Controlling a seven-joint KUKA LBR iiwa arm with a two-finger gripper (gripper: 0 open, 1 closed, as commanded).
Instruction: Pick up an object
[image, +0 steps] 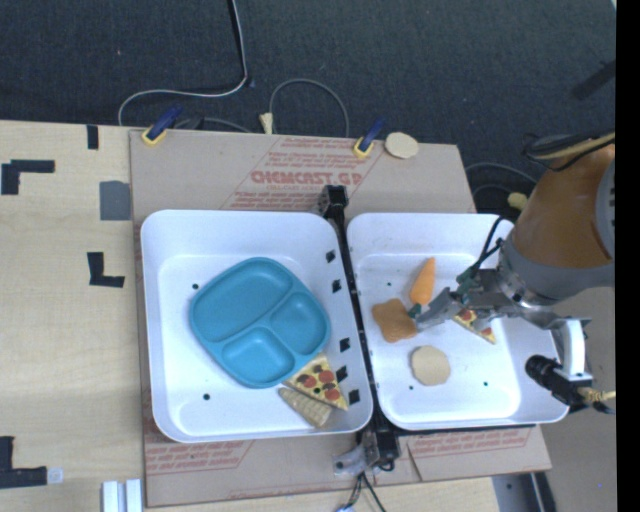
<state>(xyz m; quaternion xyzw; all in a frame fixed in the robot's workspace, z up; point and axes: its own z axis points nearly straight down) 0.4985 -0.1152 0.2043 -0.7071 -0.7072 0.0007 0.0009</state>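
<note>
My gripper (432, 308) hangs low over the middle of the right bin (500, 400), reaching in from the right. Its tip lies between an orange carrot (424, 281) just above it and a brown toast-like piece (392, 321) to its left. A small pizza slice (470, 320) lies partly under the gripper body on the right. A round beige cookie (431, 365) sits below, apart from the gripper. I see nothing lifted off the bin floor.
The left bin (170, 400) holds a blue divided plate (260, 320) and a larger pizza slice (318, 384) at its lower right. A beige disc (402, 145) lies on the cardboard behind the bins. The arm's body covers the right bin's right edge.
</note>
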